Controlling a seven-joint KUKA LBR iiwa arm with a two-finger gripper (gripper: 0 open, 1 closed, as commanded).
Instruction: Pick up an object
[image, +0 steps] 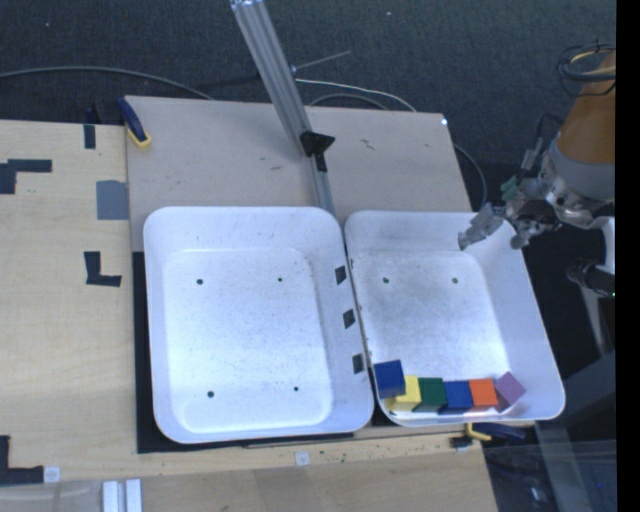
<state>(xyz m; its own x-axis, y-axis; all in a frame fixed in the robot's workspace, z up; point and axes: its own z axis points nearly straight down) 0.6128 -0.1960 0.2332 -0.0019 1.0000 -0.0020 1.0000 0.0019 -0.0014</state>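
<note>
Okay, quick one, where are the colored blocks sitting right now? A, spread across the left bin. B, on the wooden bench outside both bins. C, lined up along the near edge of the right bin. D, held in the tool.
C: the colored blocks sit in a row along the near wall of the right bin, while the tool is over that bin's far right rim.

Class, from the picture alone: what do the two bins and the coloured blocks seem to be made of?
Bins, left and right: probably moulded plastic, white, smooth, rounded rims, speckled with dark marks. Coloured blocks: painted wood or plastic; flat solid colours and square edges leave it open.
</note>
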